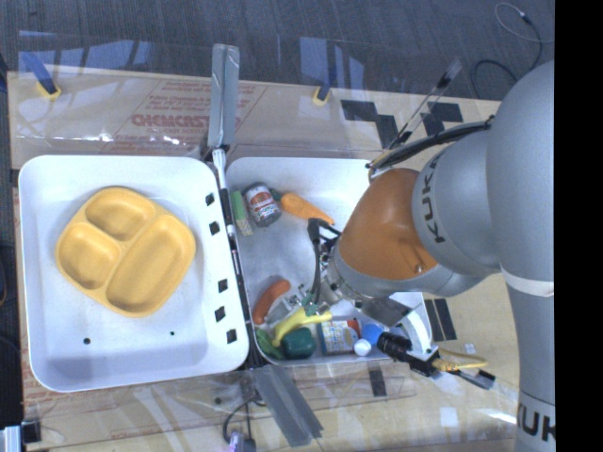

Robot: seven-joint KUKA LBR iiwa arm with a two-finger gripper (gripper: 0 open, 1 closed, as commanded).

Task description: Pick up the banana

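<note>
The banana [300, 322] is a short yellow curve in the near corner of the right bin [292, 166], packed in among other items. My gripper [314, 299] reaches down from under the orange wrist band and sits just above and slightly right of the banana, at its upper end. The wrist and the clutter hide the tip of the gripper. The view does not show whether it touches the banana.
Around the banana lie a green round item [299, 345], a clear bottle with a blue cap [341, 335] and a red-orange sausage [270, 298]. Farther back are a can [263, 204] and a carrot [303, 207]. The left bin [57, 347] holds a yellow divided plate [125, 250].
</note>
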